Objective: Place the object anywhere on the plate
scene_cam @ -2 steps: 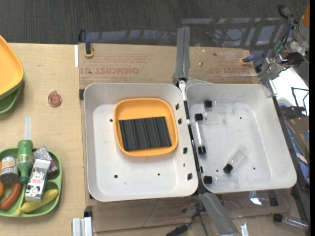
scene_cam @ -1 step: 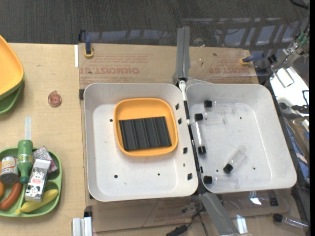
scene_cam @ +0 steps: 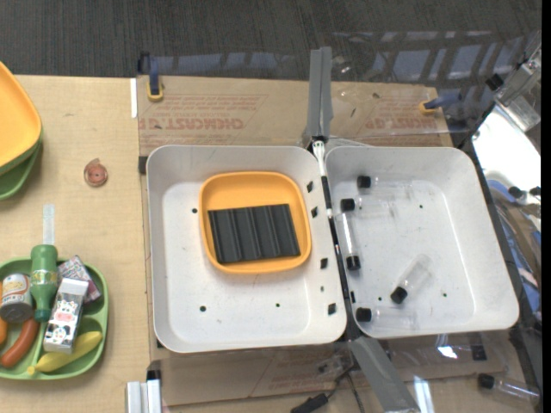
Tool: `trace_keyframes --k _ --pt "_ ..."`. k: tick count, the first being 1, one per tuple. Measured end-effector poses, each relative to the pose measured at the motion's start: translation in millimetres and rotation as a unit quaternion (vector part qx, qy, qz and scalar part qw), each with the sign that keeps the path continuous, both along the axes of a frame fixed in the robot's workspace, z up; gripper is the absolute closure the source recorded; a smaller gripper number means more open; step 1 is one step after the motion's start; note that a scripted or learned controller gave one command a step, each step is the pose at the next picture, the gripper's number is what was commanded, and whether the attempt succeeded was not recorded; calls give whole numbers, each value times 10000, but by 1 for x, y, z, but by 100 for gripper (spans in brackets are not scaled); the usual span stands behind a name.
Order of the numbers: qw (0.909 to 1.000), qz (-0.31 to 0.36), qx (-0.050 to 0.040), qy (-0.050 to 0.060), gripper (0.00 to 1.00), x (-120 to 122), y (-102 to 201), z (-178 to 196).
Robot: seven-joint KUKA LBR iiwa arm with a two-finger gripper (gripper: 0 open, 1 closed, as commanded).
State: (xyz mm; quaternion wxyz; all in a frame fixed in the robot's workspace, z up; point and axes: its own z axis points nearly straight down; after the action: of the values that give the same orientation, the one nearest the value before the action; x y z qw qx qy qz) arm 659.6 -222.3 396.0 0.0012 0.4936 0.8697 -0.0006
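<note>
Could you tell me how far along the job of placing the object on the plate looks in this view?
Done, by the look of it: the dark ribbed block lies flat on the orange plate in the left bin, well inside the plate's rim. In hand: nothing visible is being carried or moved. Left: seemingly nothing for this object. The clear tube with a black cap in the right bin lies apart, untouched.

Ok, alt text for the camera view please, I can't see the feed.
An orange plate sits in the left white bin, with a dark ribbed rectangular object lying flat on it. The right white bin holds a small clear tube with a black cap.
</note>
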Motion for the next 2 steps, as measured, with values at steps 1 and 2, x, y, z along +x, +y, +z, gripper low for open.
trace_keyframes --k 1,2 --pt "10000 2 0 1 0 0 0 0" --pt "9941 1080 -2 -4 0 0 0 20"
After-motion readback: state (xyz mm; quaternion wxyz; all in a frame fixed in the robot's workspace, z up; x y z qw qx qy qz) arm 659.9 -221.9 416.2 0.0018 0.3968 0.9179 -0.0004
